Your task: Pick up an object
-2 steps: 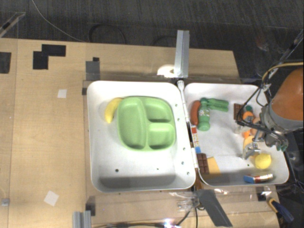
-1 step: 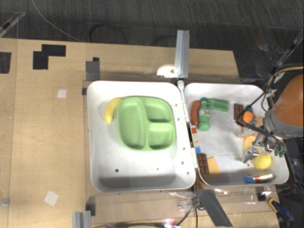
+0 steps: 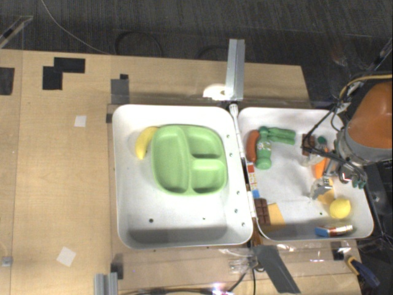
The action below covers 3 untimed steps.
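My gripper (image 3: 322, 188) hangs low over the right side of the right bin (image 3: 288, 165), under the grey wrist and its orange band (image 3: 372, 117). A small orange piece (image 3: 318, 167) lies just beside the gripper's upper left. A yellow lemon (image 3: 339, 208) sits right below the gripper, close to it or touching; I cannot tell which. Toward the bin's left side lie a green toy (image 3: 270, 141) and a red-orange sausage shape (image 3: 252, 145). A brown chocolate bar (image 3: 261, 210) and an orange block (image 3: 276, 214) rest at the front left. A marker (image 3: 334, 230) lies along the front wall.
The left bin (image 3: 132, 183) holds a green divided plate (image 3: 186, 158) with a yellow banana (image 3: 143, 142) at its left edge. A metal post (image 3: 236, 66) stands behind the seam between the bins. Cables hang by the arm on the right.
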Each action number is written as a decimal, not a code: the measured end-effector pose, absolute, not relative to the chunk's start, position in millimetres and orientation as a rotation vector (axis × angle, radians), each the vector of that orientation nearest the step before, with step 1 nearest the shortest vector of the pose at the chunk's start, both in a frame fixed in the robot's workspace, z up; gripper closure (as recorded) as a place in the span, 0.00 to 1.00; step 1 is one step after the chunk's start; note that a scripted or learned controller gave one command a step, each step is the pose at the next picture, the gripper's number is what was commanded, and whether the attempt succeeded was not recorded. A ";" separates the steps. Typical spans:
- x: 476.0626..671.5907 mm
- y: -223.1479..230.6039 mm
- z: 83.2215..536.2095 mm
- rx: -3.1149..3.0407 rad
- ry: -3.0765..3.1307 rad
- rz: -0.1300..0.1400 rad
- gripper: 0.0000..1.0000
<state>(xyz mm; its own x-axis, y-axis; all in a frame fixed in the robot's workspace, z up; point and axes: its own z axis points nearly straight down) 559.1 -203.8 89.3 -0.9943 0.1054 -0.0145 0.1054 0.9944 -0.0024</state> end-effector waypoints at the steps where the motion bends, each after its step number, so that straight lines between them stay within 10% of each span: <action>1: 524.9 -205.3 89.8 0.397 3.100 -0.003 0.00; 3: 583.8 -185.8 89.0 0.285 3.115 -0.003 0.00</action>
